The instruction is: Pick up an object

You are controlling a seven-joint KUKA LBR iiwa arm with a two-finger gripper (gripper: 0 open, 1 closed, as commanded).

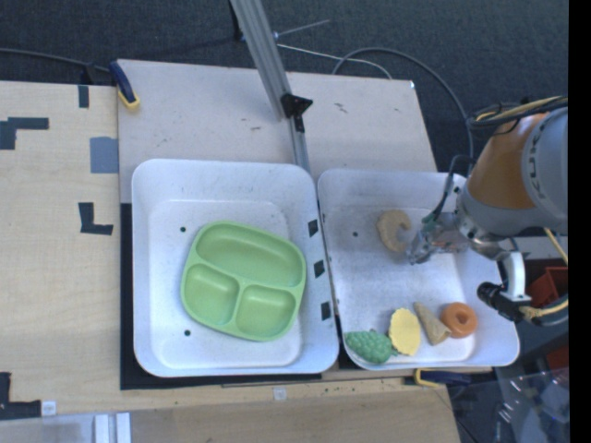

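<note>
One tan piece lies right of centre in the right bin, with the gripper low just beside it, perhaps touching its edge. Whether that hand is spread or pinching, I cannot tell. Closing off-centre could nudge the piece aside and grasp nothing. Four more items lie lower right; a green tray sits in the left bin.

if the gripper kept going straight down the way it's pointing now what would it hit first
Probably the floor of the right bin, just beside the tan round piece. The gripper points down next to that piece's right edge, though from this slanted view it might clip the piece first.
</note>
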